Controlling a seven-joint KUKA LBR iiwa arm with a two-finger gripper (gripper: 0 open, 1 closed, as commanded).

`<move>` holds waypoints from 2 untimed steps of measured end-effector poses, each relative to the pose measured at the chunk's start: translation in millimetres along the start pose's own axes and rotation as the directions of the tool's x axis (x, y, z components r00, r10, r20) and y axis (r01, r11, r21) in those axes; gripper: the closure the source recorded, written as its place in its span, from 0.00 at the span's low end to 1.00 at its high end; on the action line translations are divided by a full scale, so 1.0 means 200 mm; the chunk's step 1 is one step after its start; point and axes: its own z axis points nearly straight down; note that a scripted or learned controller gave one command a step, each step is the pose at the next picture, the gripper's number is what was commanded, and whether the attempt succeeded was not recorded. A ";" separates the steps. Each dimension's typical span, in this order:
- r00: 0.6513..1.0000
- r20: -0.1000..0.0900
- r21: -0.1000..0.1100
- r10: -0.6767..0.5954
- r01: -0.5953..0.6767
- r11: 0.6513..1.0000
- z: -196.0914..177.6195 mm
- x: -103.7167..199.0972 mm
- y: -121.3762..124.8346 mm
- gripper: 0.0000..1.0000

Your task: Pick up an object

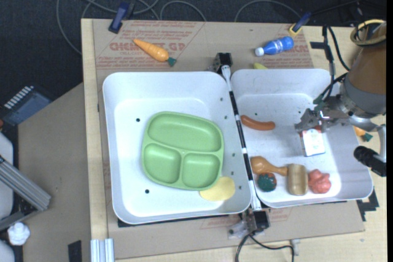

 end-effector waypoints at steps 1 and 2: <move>1.000 -0.001 -0.001 0.000 0.000 1.000 -0.19 0.28 0.26 1.00; 1.000 -0.001 0.002 0.001 -0.001 1.000 -0.37 0.57 0.15 1.00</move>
